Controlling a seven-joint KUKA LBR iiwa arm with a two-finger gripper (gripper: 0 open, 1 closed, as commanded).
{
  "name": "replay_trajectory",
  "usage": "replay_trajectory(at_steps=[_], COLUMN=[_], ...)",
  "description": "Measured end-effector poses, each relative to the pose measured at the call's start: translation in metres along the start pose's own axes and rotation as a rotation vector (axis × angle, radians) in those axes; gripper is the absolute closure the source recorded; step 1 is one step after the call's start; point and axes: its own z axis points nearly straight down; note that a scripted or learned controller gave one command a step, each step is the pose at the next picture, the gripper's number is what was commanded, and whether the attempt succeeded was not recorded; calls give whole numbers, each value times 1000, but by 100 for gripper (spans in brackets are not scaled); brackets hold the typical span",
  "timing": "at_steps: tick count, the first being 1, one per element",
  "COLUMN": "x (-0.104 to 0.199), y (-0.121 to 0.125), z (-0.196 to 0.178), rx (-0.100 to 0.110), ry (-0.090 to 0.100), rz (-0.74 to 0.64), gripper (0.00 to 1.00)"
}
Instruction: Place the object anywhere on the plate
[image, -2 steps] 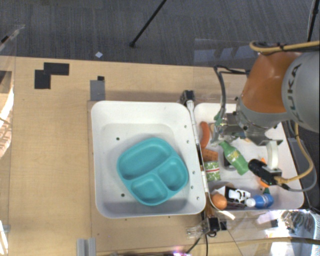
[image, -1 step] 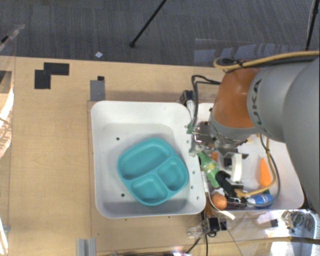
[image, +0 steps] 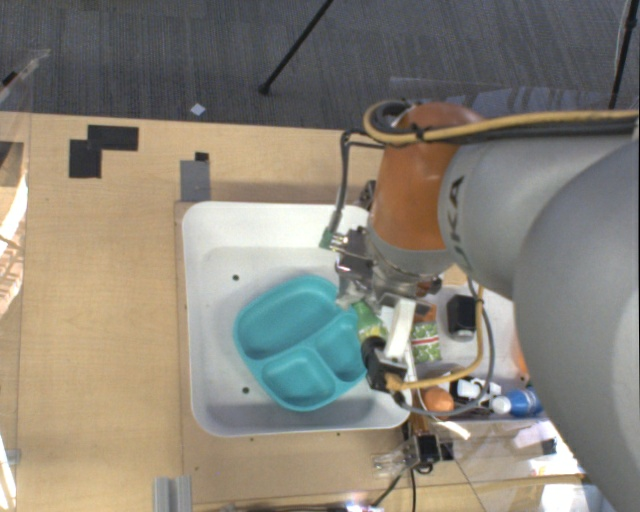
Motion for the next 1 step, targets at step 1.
replay_trajectory(at_steps=[1], x=[-3], y=[1], z=[0], rx=[-1], ry=[-3], rz=[2], gripper=[0])
